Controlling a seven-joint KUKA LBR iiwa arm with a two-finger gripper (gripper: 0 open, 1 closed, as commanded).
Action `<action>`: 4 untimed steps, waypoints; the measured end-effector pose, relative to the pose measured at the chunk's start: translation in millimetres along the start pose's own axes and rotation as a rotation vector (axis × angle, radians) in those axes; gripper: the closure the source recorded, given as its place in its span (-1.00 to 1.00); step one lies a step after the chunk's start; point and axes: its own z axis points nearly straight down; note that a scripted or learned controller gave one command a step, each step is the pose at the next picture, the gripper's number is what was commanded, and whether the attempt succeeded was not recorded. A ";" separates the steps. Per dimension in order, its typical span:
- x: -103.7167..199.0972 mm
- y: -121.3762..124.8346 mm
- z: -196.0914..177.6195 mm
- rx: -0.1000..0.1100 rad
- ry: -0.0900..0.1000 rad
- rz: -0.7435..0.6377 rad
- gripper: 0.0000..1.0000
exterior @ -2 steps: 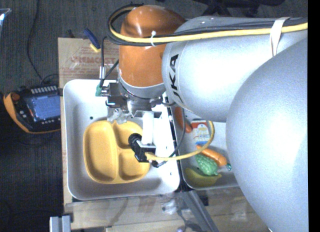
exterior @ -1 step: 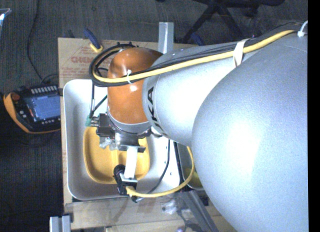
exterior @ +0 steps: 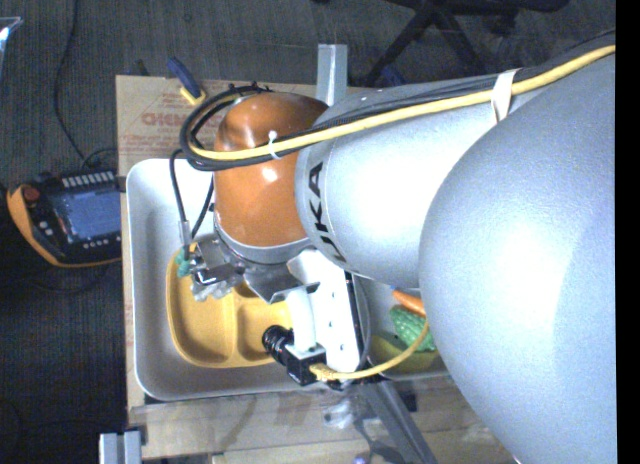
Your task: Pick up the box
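My grey arm with its orange wrist band [exterior: 258, 177] reaches across from the right and covers most of both bins. The gripper [exterior: 208, 278] hangs under the wrist, low over the left bin [exterior: 145, 252], above a yellow divided tray [exterior: 200, 337] that lies in the bin's front half. A small green object [exterior: 183, 265] sits right beside the gripper at the tray's left rim. The wrist and a white bracket [exterior: 330, 322] hide what lies beneath the gripper and along the bin's right side.
In the right bin a green object [exterior: 410, 327], an orange one [exterior: 405, 301] and a yellow rim [exterior: 400, 357] peek out under the arm. Black cables and a yellow hose [exterior: 240, 147] loop around the wrist. A teach pendant [exterior: 70, 217] lies on the floor to the left.
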 end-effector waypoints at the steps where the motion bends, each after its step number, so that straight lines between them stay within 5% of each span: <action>1: -19.7 -5.8 33.8 0.000 0.000 0.164 1.00; 2: -5.1 -1.6 22.1 0.000 0.000 -0.111 1.00; 3: -10.8 2.8 120.8 -0.016 0.001 -0.387 1.00; 4: -11.3 -2.7 24.1 -0.003 0.000 -0.494 1.00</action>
